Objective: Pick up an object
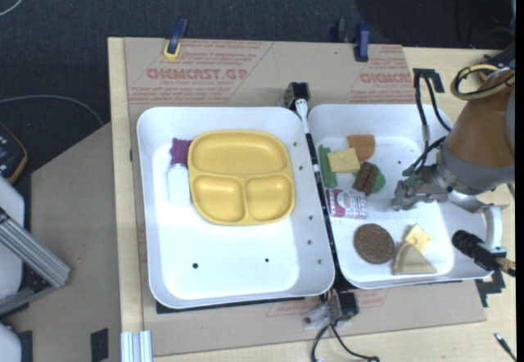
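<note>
Nothing is picked yet: the gripper (pixel 407 192) hangs low in the right bin (pixel 385 119), whether its jaws are released or clenched I cannot tell.

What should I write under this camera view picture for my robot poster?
Robot arm's gripper reaches into the right bin of toy food, beside a yellow divided plate in the left bin.

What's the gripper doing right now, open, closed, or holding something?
Gripper: low over the right bin, beside the food pieces; open or shut cannot be told, and nothing is visibly held.

Blue clamp (pixel 361 41) and yellow clamp (pixel 173 42), seemingly, grip the bench (pixel 246 65).
</note>
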Robot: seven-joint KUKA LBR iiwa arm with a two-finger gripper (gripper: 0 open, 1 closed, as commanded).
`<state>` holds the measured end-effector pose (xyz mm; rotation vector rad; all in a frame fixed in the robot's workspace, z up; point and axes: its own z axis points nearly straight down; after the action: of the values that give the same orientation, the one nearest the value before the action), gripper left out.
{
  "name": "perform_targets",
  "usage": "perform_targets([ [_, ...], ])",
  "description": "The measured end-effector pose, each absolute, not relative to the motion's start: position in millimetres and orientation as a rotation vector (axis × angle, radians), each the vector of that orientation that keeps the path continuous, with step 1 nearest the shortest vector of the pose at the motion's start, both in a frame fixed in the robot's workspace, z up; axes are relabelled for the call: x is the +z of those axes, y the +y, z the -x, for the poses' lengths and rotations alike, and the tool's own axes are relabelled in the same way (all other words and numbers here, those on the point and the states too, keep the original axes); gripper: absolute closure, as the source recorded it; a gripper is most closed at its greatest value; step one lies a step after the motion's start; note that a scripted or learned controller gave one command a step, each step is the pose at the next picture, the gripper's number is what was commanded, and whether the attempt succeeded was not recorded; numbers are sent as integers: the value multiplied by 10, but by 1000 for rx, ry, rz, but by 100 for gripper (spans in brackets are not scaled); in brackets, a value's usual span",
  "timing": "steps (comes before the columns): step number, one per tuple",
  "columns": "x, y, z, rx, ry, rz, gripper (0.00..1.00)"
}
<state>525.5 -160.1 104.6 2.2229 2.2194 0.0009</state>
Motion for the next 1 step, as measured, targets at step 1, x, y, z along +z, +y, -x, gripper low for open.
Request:
perform_targets([
  [1, 1573, -1712, -5288, 4, 2215, -2218, 100],
])
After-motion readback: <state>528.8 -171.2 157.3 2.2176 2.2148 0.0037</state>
